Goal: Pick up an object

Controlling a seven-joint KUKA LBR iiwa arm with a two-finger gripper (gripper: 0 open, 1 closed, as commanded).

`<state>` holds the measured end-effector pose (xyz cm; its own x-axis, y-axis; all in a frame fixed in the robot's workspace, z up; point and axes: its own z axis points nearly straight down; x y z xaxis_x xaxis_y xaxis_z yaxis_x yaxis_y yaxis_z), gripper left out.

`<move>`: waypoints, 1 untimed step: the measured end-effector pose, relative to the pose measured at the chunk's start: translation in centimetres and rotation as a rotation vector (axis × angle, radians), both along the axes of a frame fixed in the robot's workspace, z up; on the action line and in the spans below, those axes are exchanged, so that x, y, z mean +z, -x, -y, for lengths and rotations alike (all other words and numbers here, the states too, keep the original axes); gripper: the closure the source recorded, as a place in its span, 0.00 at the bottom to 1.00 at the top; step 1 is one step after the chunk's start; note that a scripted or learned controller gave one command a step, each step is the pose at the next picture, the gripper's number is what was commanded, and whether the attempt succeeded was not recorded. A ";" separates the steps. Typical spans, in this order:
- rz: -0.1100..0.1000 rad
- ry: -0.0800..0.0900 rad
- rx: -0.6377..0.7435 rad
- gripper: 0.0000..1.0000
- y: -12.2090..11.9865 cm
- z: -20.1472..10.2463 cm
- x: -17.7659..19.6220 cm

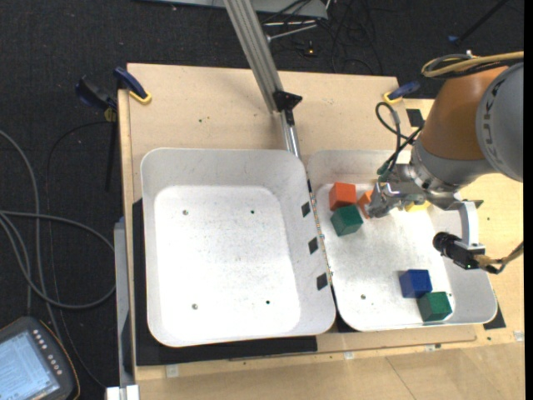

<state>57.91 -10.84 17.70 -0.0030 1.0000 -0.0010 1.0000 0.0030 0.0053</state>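
In the right bin [391, 298] an orange block [342, 194] lies at the upper left with a green block [346, 221] touching its lower side. A blue block [415, 282] and a second green block [435, 306] sit together near the bin's lower right corner. My gripper [381, 200] hangs low just right of the orange block, over a small orange piece [364, 197] and a yellow piece [414, 207] that are partly hidden by the wrist.
The left bin [225, 248] stands beside the right one, their rims meeting at the middle. A slanted metal pole [254, 40] reaches down to the bench top edge. Blue-yellow clamps [129, 86] grip the bench corners.
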 end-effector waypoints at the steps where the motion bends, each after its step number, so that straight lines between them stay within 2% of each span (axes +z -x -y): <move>1: 0.001 0.000 0.000 1.00 0.8 -0.1 5.2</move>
